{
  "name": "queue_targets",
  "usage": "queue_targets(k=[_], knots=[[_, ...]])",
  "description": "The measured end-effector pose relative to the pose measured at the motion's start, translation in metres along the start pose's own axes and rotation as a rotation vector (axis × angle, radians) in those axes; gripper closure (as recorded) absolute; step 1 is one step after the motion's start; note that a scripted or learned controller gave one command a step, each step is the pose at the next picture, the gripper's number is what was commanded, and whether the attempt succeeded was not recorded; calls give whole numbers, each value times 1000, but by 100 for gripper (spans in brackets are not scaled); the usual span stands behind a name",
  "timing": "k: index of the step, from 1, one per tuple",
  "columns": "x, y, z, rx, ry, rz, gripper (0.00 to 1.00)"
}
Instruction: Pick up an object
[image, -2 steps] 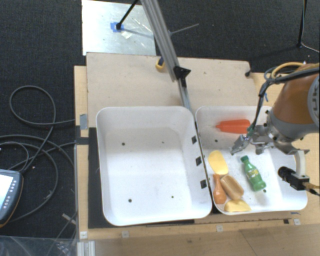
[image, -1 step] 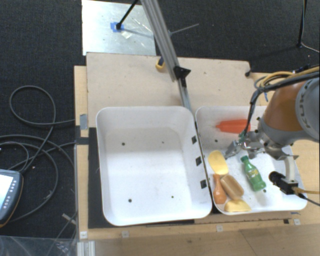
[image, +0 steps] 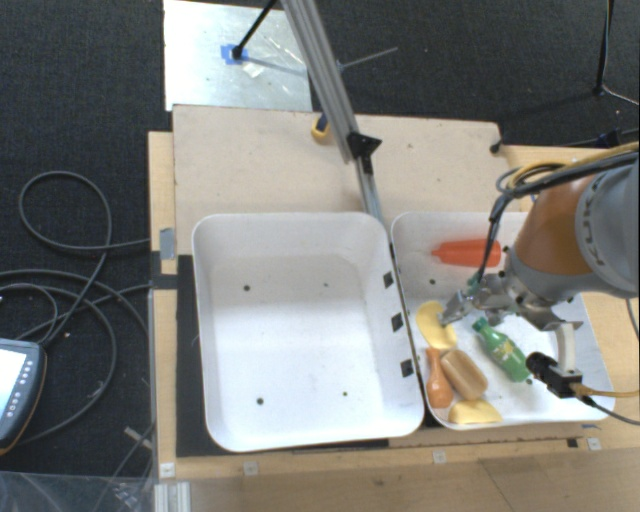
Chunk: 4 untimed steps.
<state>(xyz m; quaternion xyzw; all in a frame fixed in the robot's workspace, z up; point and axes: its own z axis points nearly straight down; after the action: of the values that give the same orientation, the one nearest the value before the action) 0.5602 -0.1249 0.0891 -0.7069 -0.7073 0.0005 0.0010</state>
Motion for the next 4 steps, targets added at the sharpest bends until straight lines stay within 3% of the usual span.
queue_targets(k=[1,3,4], knots=[[0,2,-13,-5,-1,0,100],[-19,11,-119,-9,-3,-3,100],[-14,4,-172,-10,-2,-5,100]])
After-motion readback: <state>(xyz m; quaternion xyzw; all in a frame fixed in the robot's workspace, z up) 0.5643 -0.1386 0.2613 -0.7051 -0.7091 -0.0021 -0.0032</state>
